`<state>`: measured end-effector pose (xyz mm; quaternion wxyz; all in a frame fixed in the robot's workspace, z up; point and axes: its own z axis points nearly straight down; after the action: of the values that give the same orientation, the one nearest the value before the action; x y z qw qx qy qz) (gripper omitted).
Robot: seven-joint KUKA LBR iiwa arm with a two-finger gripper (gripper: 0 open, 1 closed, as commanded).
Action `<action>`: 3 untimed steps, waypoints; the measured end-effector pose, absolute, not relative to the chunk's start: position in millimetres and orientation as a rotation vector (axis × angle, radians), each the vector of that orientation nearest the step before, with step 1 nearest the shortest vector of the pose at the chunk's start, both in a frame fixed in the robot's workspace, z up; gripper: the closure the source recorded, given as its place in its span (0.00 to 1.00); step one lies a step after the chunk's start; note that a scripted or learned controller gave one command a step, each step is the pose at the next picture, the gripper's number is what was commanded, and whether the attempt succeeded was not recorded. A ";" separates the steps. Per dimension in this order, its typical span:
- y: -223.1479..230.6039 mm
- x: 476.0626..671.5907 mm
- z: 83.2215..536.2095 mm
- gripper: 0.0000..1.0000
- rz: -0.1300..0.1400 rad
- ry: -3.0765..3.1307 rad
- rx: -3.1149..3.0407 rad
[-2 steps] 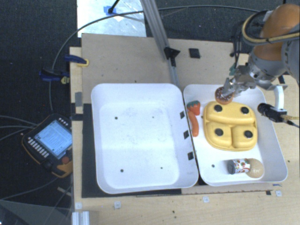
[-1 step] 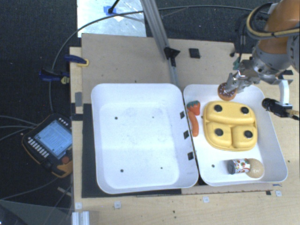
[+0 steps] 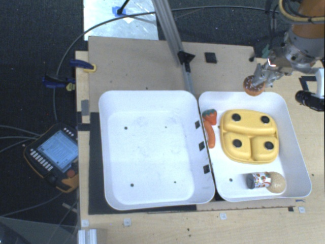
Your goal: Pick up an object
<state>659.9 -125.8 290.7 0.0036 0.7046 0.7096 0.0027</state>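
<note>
I am seeing the gripper hanging at one o'clock, its fingers pinching a small round brown object above the right bin's far rim. In that smooth white bin are lying three things: one chunky yellow plastic block with three dark studs, one orange carrot, one small labelled can.

The arm enters from the upper right corner, its orange band sitting above the grey wrist. From the wrist the gripper slants down and to the left. Its 2 fingers are closed on a small round brownish object, held at their tips.
</note>
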 end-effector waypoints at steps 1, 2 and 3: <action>-125.7 660.8 298.2 1.00 0.004 2.226 2.212; -71.1 663.7 274.4 1.00 0.003 2.232 2.211; -26.5 661.5 255.7 1.00 0.002 2.231 2.211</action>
<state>661.5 -26.5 255.7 0.0002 0.7040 0.7102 0.0007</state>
